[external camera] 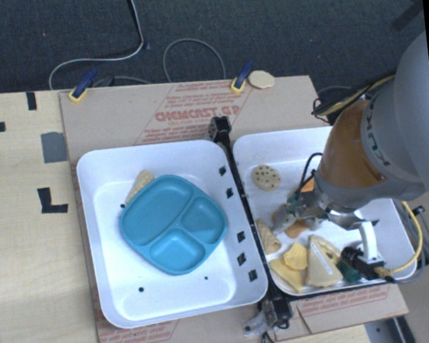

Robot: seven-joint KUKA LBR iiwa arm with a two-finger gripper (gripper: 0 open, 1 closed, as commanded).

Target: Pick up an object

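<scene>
Down in the right bin [404, 218] the gripper [290, 216] sits low among a heap of pale yellow food pieces [305, 260], its tip just beside an orange piece [298, 229]; whether it is released or clenched I cannot tell. A round cookie [265, 176] lies apart, higher up. Left bin [99, 241] holds a blue divided plate [174, 224]

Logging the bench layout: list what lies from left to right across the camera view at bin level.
Left bin → blue divided plate → black divider between the bins → round cookie → gripper over the food pieces → grey arm with orange band.
</scene>
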